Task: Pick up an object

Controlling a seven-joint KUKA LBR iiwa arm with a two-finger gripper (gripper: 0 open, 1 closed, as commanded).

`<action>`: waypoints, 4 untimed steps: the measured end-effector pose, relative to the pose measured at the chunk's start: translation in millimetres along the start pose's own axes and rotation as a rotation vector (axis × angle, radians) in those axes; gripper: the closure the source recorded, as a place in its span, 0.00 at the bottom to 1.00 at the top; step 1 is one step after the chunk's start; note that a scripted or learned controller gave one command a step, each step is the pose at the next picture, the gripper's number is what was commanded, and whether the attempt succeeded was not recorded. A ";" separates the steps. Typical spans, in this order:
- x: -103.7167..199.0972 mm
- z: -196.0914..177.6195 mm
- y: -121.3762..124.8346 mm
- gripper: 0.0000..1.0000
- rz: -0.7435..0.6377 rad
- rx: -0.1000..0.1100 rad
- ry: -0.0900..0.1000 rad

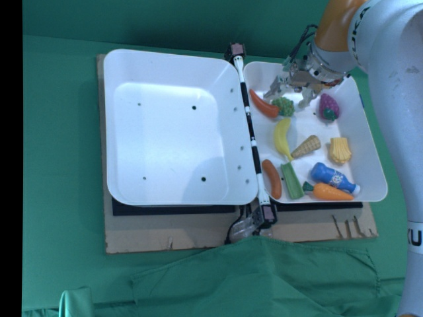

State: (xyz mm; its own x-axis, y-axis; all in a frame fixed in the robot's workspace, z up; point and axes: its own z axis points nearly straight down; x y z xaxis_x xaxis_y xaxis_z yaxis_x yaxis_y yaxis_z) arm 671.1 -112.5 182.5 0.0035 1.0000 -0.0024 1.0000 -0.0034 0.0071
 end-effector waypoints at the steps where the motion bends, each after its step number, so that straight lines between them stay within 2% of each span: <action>1: -0.9 -17.8 3.0 1.00 0.001 -0.013 -0.003; 2: -0.5 -80.5 13.9 1.00 -0.001 -0.005 0.000; 3: -1.5 -127.7 18.7 1.00 -0.001 -0.003 0.000; 4: 6.4 -184.5 14.9 1.00 -0.002 -0.005 0.000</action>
